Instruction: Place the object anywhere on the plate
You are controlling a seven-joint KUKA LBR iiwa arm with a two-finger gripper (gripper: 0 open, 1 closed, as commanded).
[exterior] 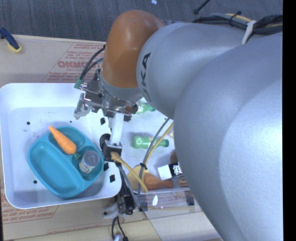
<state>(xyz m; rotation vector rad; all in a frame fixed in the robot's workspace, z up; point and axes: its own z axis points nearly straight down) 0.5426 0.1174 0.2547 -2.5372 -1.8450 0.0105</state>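
Grey robot arm (213, 109) looms nearest. Its gripper (82, 107) hangs over the left white bin (5, 134); open or closed, I cannot tell. Just below the gripper, an orange carrot (62, 139) lies on the blue plate (45, 170), beside a silver can (90, 160).

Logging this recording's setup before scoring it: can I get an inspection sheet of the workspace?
Surface: left bin and right bin, white, on printed cardboard.
Job's things: blue plate in left bin, carrot lying on it.
Clutter: metal can on plate; green bottle in right bin.
Grippers: end effector above left bin's far right part, grip unclear.
Cables: dark cables atop the arm.
Surroundings: blue-yellow clamp on cardboard; grey carpet.
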